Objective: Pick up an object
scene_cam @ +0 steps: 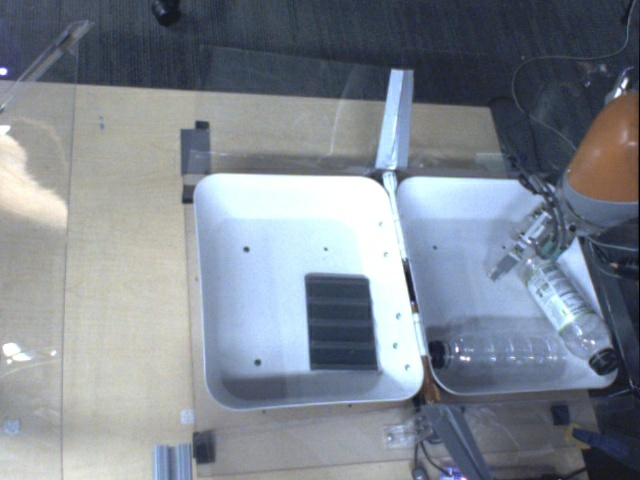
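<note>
A grey KUKA arm with an orange band (608,158) reaches in from the right over 2 shallow white plastic bins set side by side on a pale wooden bench (120,298). Its two-finger gripper (522,248) hangs above the right bin (450,218), near that bin's right wall; whether the fingers are spread or pressed together cannot be made out from this angle. Just beside the gripper, a small clear plastic bottle with a printed label (568,308) lies slanted along the right wall, its dark cap toward the near corner. A second, larger clear plastic bottle with a black cap (500,350) lies on its side along the right bin's near wall, cap pointing toward the divider. In the left bin (230,228), a black ribbed rectangular block (341,321) lies flat, toward the near right part of the floor.
</note>
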